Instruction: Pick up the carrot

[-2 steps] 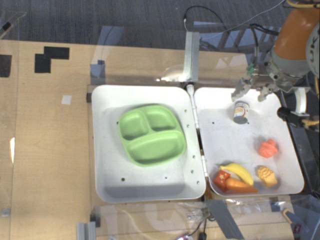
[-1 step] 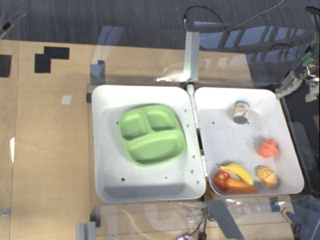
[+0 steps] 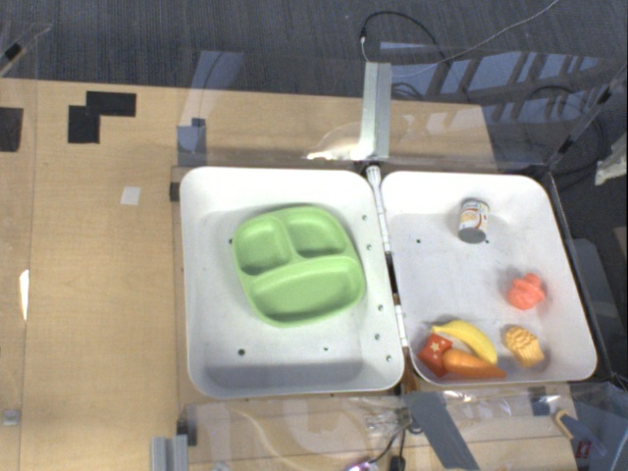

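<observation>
Two shallow white bins sit side by side in the middle of the frame, on a light wooden bench (image 3: pixel 88 292) that fills the left and centre. The left bin (image 3: pixel 211 361) holds a green divided plate (image 3: pixel 298 264), lying flat and a little turned, with two small compartments toward the top and one long compartment toward the bottom. The right bin (image 3: pixel 432 263) holds all the small things. The carrot (image 3: pixel 471 365) lies on its side in the lower part of this bin, near the bottom edge of the frame, its orange body pointing toward the right. A banana (image 3: pixel 469 339) lies just above it, curved and touching or nearly touching the carrot along its length. A small red piece of fruit (image 3: pixel 435 348) sits at the carrot's left end, pressed in toward the bin's lower left corner. Just to the right of the carrot and banana is a lumpy yellow-brown item (image 3: pixel 522 344), close by but apart from them. Higher up, near the right wall, rests a round orange-red item (image 3: pixel 527 291), well clear of the carrot. A small tin can (image 3: pixel 473 220) lies in the upper part of the right bin. A metal post (image 3: pixel 377 111) rises at the top where the bins meet, and dark cables (image 3: pixel 461 47) trail across the grey floor beyond.
</observation>
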`<state>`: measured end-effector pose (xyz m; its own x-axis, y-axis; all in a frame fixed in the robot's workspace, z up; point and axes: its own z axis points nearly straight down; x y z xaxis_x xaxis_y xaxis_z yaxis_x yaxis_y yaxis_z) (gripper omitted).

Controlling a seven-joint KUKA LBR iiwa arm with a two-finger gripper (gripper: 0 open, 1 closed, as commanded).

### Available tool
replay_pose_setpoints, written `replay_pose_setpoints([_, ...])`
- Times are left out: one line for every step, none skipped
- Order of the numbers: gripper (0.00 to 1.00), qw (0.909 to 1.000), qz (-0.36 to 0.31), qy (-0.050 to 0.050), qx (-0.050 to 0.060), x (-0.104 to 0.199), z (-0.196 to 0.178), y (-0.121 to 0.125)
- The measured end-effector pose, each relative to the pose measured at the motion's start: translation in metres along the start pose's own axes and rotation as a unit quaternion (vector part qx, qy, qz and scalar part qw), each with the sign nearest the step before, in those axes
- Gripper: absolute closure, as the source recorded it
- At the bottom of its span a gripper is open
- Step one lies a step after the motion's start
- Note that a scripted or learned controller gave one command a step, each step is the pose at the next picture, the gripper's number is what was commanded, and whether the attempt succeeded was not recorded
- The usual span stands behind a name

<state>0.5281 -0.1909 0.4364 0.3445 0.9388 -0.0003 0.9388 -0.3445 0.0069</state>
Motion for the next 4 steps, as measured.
replay_pose_setpoints([0.0, 0.9817, 0.19, 0.0, 0.0, 0.005, 0.0, 0.0])
replay_pose_setpoints([0.0, 0.875, 0.484, -0.001, 0.002, 0.057, 0.002, 0.022])
replay_pose_setpoints([0.0, 0.8823, 0.471, -0.001, 0.002, -0.015, 0.001, 0.003])
replay_pose_setpoints([1.0, 0.8847, 0.466, -0.001, 0.001, -0.013, -0.009, 0.004])
